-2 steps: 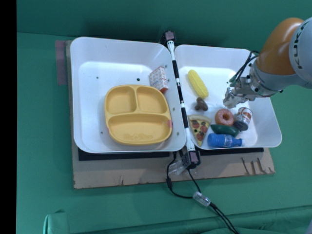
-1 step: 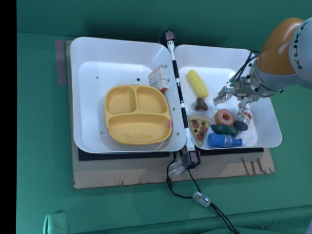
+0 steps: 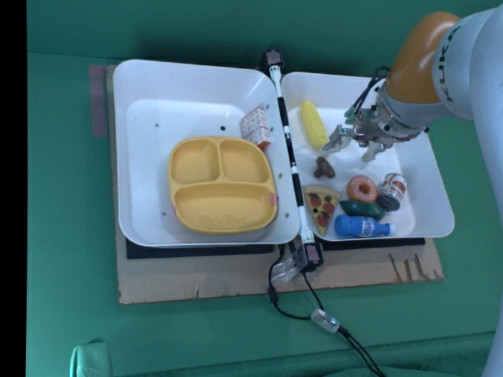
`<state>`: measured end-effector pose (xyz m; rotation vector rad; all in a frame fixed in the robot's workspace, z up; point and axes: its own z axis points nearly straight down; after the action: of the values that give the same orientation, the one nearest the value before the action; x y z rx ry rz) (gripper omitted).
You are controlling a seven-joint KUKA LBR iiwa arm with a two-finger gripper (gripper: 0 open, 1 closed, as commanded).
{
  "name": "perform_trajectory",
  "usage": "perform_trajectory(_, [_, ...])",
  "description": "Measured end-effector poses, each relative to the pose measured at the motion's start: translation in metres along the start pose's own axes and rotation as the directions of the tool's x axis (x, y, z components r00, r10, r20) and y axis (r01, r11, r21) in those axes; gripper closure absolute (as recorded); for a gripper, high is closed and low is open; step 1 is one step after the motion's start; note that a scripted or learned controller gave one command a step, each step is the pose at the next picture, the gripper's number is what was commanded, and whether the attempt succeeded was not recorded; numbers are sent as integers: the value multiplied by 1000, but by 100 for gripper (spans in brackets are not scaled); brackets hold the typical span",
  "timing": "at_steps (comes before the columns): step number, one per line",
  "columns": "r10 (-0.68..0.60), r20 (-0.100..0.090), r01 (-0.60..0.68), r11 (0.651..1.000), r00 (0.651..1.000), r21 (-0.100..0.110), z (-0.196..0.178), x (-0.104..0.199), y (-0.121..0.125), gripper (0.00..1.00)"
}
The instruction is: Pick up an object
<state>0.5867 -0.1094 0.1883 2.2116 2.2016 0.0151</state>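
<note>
Worktop [image 3: 71,171] covered in green cloth carries two shallow white bins side by side, seen from above at a slant. The left bin [image 3: 149,93] holds a yellow divided plate [image 3: 222,185] lying flat near its middle, and a small white and red carton [image 3: 256,126] just beside the plate's upper right corner, close to the wall shared with the other bin. The right bin [image 3: 428,187] holds the loose toy food that the task would draw on: a yellow corn cob [image 3: 314,124] near the upper left, a small brown piece [image 3: 324,166] below it, a pizza slice [image 3: 321,206] against the left wall, a glazed doughnut [image 3: 361,188], a small can [image 3: 392,189] tipped beside the doughnut, a green vegetable [image 3: 361,208] and a blue bottle [image 3: 361,226] lying on its side along the near wall. The grey arm with its orange band [image 3: 420,49] reaches in from the right, and its end effector [image 3: 355,143] hangs over the right bin with its two fingers spread apart and nothing between them. It sits between the corn cob and the doughnut, above and a little to the right of the brown piece, so those are probably the likeliest picks. The items are crowded toward the near left corner, which may make a clean grasp there harder.
</note>
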Motion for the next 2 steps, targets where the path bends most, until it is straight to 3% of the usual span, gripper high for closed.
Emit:
perform_trajectory(1, [0,-2,0,1000,1000,5,3,3,76,0])
perform_trajectory(2, [-1,-2,1,1000,1000,29,4,9,113,0])
